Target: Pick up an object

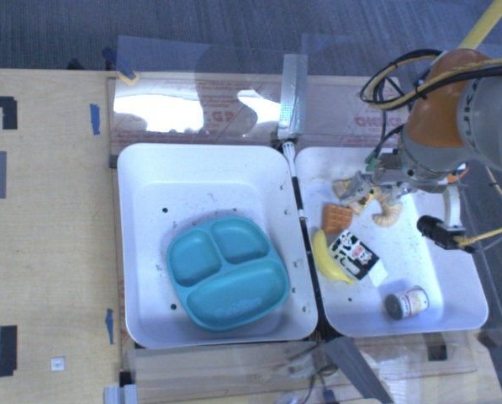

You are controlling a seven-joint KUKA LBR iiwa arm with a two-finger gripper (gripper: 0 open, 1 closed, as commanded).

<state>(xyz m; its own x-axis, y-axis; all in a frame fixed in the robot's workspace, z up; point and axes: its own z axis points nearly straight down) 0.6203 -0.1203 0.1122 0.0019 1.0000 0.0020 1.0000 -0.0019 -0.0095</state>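
The right bin (452,276) holds several small objects. An orange waffle-like piece (336,217) lies near its left wall, with a yellow banana (326,261) below it. Against the banana rests a black-and-white box (356,255). A small can (406,302) lies on its side near the front edge. A tan curled piece (389,215) and a brownish piece (346,188) sit at the back. My gripper (377,185) hangs low over the back of this bin, between those two pieces, below the grey wrist with its orange band (440,112).
The left bin (141,183) holds a blue divided plate (227,271) toward its front. A metal divider post (291,99) stands behind the bins. Black cables loop around the arm at the upper right. Wooden bench surface lies to the left.
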